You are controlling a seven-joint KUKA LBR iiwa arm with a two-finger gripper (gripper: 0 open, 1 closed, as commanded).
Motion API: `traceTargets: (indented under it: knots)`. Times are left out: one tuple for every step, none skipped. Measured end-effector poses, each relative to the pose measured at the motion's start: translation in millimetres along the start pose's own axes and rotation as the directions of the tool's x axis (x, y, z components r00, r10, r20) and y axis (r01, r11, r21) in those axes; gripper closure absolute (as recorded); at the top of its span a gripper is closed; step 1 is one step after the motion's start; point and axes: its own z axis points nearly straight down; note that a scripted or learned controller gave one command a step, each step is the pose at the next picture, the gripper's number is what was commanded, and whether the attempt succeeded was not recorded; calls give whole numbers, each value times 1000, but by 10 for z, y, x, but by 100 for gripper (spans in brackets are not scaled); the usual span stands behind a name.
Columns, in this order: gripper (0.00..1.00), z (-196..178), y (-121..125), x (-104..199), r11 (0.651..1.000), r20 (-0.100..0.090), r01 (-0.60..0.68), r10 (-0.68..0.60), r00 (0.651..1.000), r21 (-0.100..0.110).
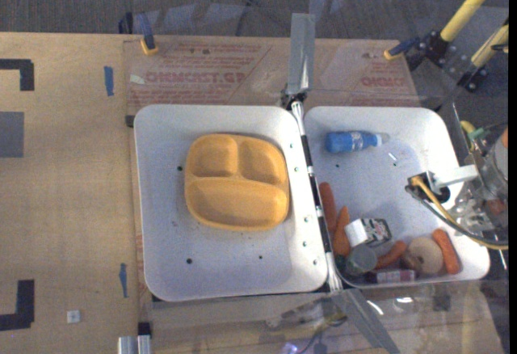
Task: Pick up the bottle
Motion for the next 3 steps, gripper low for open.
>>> traceTargets:
  knots:
    - [100,-181,361,-69,1000,-3,-1,1,1000,-3]
    - [100,63,359,-72,964,-1,266,-266,964,0]
    - [100,-414,255,326,1000,-2,3,-3,1000,-4]
